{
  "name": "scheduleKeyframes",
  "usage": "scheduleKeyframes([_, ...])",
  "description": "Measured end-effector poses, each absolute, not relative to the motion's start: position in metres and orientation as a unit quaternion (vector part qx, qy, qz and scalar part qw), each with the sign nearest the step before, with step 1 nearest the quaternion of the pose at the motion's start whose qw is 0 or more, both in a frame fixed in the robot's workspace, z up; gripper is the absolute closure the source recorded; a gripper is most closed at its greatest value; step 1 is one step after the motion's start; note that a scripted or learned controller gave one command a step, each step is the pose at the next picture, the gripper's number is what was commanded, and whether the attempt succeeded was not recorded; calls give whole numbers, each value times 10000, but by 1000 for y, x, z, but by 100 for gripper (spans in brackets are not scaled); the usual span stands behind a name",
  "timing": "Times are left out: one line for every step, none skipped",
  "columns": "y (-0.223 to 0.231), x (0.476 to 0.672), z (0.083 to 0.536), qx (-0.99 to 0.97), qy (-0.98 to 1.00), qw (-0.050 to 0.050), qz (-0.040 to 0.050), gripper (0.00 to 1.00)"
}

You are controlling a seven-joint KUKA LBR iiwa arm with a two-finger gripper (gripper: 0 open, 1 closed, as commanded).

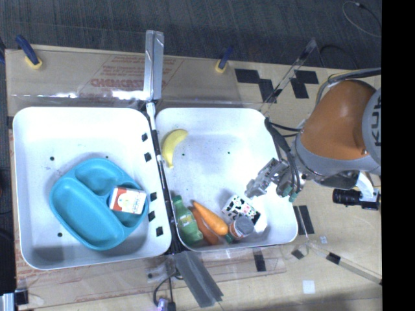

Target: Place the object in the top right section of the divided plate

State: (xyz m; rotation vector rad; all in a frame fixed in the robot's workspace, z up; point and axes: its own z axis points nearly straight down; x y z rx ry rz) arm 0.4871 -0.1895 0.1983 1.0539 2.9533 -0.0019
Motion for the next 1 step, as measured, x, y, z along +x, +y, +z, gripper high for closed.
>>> scheduleKeyframes([-189, 487, 198, 3359, 9419, 29, -7, 0])
